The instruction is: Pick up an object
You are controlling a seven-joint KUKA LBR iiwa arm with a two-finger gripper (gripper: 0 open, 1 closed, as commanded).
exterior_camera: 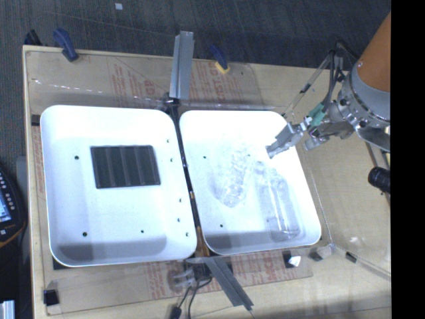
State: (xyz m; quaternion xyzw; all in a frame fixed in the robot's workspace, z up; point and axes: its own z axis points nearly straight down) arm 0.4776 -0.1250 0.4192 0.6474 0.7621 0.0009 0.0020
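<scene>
Overhead, the bench (80, 72) carries two shallow white bins side by side. The left bin (60, 231) holds one flat dark grey ribbed panel (125, 166), lying level near the middle of the floor, well apart from every wall.

The right bin (199, 131) holds transparent items, faint against the white floor. One is a clear bottle (281, 208) lying on its side along the right half of the bin, its lower end close to the bottom right corner. A second clear crumpled object (232, 178) lies just left of the bottle, near the centre of the bin; whether the two touch cannot be determined.

The arm enters from the right, with its orange band (377, 48) at the upper right and grey wrist below it. The gripper (273, 149) points down and to the left, its tip over the upper right part of the right bin, just above the top end of the clear bottle. Whether the fingers are apart or together cannot be told at this resolution. Nothing is seen between them.

A grey metal bar (181, 65) stands at the top of the seam between the bins. Two blue clamps (65, 44) and (218, 57) sit on the far edge of the bench.
</scene>
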